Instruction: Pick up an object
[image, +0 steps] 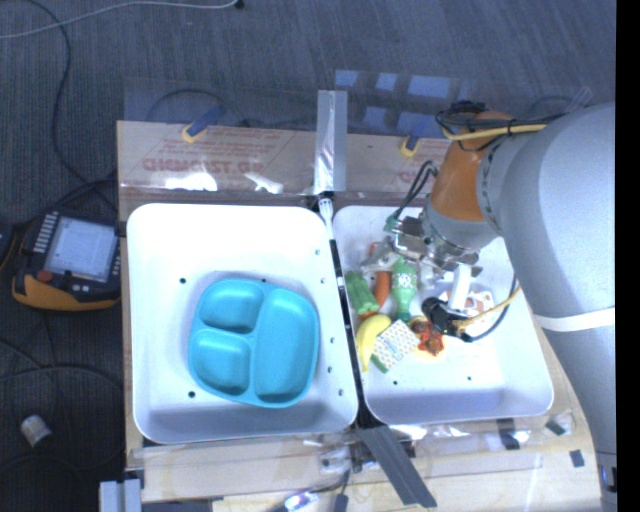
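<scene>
White plastic bins sit side by side on the table (140, 140). Left bin (160, 240) holds a blue sectioned tray (255, 340), lying flat near its centre. Right bin (500, 385) holds a cluster of small objects toward its 10 o'clock area: a green bottle (403, 282), upright-looking and just beside an orange carrot-like piece (383, 287); a dark green item (359, 295) against the dividing wall; a yellow banana (371, 337) at 7 o'clock of the cluster, touching a dotted white packet (396, 346); a red piece (431, 341) beside that. Claw (425, 262) is low over the cluster, at the bottle's 1 o'clock; its opening cannot be determined, nor any grasp confirmed.
</scene>
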